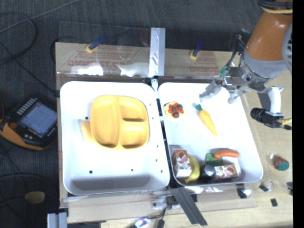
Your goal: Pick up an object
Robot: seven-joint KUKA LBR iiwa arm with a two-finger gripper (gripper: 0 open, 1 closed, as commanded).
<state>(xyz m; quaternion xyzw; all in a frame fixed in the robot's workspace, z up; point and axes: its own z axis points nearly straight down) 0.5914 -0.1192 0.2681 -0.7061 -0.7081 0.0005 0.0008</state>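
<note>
Hovering hand (221, 92), fingers spread apart, holding nothing, above carrot (207, 119).

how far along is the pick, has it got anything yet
Done: the arm has reached over the right white bin, its two-finger gripper open above the bin's far end. In hand: nothing sits between the fingers. Left: the whole grasp. The orange toy carrot with a green top lies nearest, just below the gripper; the yellow divided plate lies in the left white bin.
</note>
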